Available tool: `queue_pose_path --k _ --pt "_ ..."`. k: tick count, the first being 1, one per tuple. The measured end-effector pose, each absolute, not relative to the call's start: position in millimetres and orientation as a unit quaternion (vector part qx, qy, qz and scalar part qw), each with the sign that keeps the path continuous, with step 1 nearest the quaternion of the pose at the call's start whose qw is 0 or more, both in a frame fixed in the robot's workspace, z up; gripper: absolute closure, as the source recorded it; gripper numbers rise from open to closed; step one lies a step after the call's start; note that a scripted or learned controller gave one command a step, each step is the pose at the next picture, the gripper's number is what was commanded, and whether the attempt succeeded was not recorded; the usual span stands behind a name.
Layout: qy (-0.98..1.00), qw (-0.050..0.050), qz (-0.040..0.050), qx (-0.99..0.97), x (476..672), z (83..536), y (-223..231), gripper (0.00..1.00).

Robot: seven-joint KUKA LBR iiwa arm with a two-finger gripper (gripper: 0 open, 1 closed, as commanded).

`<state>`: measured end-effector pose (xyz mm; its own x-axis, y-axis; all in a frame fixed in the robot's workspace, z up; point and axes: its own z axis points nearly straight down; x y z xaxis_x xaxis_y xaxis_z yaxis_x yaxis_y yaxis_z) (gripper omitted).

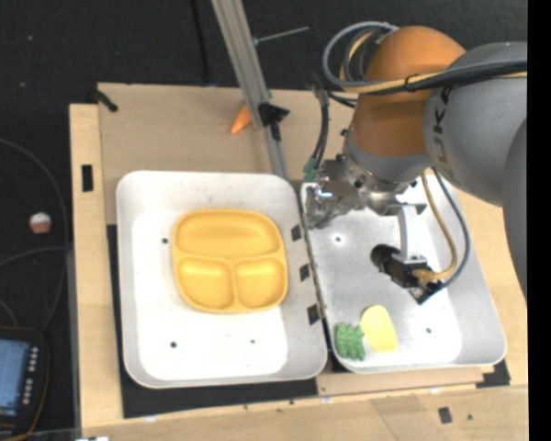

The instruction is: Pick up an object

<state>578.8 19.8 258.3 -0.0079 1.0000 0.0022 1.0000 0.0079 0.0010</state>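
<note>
Yellow object (379, 328) and green object (350, 340) are lying side by side, touching, at the near left corner of the right bin (459, 338). Claw (318, 200) is hanging over that bin's far left corner, well apart from them; its state is not visible. Yellow tray (229, 259) is sitting in the left bin (147, 338).

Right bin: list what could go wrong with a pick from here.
1. The green toy and the yellow object touch in the right bin's near corner, so a grab may catch both or neither.
2. Both lie close against the bin wall, which may block a finger.
3. The hand sits at the far end by the divider, away from both.
</note>
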Motion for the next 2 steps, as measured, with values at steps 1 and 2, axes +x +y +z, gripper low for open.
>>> queue_pose_path --k 1,2 --pt "-0.71 0.001 -0.0009 -0.704 555.9 263.3 71.7 1.0" --pt "-0.708 0.0 -0.0009 -0.706 556.6 262.9 68.5 0.0"
